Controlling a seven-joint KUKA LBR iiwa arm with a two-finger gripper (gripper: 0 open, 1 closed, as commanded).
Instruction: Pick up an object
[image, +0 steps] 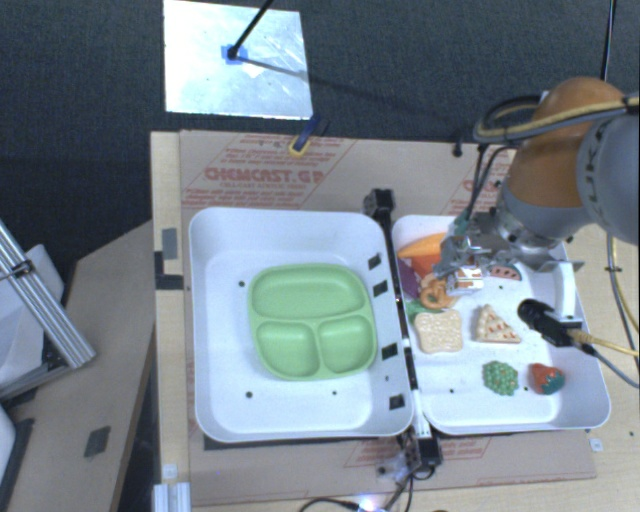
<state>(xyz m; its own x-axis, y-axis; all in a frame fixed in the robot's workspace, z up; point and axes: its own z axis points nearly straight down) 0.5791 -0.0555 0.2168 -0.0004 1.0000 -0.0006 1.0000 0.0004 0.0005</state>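
Evidently nothing is lifted yet: the gripper (462, 268) is seen over the right bin (460, 402), just beside the pretzel (435, 293); whether open or closed cannot be told.

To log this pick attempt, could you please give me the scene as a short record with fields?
left bin: holds a green divided plate, compartments bare
right bin: toy food scattered
back of right bin: orange wedge, pretzel
middle of right bin: bread slice, pizza slice
front of right bin: broccoli, red piece
jaws: over the right bin's back left part, just right of the pretzel
held: nothing seen held
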